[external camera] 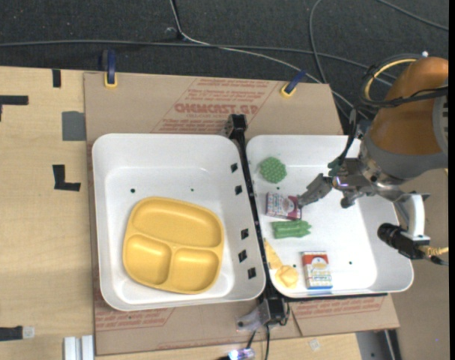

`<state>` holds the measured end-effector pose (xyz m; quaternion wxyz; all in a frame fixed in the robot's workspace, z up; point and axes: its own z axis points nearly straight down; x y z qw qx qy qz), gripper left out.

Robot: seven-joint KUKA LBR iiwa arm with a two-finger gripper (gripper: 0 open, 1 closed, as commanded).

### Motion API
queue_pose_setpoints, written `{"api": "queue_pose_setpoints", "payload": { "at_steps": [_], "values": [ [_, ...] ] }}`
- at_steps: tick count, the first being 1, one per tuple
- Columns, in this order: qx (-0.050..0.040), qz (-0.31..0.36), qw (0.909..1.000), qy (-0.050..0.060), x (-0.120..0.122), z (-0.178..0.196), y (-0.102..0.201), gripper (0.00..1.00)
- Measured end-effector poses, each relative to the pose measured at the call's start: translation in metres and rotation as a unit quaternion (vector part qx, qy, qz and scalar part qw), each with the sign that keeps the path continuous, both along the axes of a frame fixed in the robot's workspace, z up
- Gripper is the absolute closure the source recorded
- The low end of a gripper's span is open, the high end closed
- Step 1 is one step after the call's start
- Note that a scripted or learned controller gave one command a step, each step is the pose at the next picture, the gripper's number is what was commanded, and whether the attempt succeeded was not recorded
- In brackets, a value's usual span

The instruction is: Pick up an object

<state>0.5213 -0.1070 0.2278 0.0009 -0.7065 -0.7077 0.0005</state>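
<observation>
My gripper (330, 196) hangs over the middle of the right bin (377, 276), open, with nothing between its fingers. One dark finger (312, 190) points left toward a pink and purple packet (282, 205) without touching it. Below the packet lies a green block (290, 229). A round green knobbly piece (272, 169) sits near the bin's back left. A red and white box (316, 269) lies at the front. Beside it are a yellow strip (273, 253) and a pale yellow chunk (287, 277).
The left bin (107, 171) holds a yellow divided plate (173, 244). A black divider (244, 193) runs between the bins. The grey and orange arm (407, 126) covers the right bin's far right side. Cardboard (212, 103) lies under both bins.
</observation>
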Motion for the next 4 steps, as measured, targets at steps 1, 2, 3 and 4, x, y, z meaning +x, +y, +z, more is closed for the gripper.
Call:
{"api": "queue_pose_setpoints", "payload": {
  "at_steps": [1, 2, 3, 4],
  "values": [
    [-0.0003, 0.000, 1.0000, 0.001, 0.000, -0.048, 0.010, 0.00],
    [0.0000, -0.001, 1.0000, 0.002, -0.005, -0.094, 0.006, 0.00],
    [-0.0009, -0.001, 1.0000, -0.001, -0.006, -0.146, 0.006, 0.00],
    [-0.0003, 0.000, 1.0000, 0.000, -0.005, -0.133, 0.006, 1.00]
  ]
}}
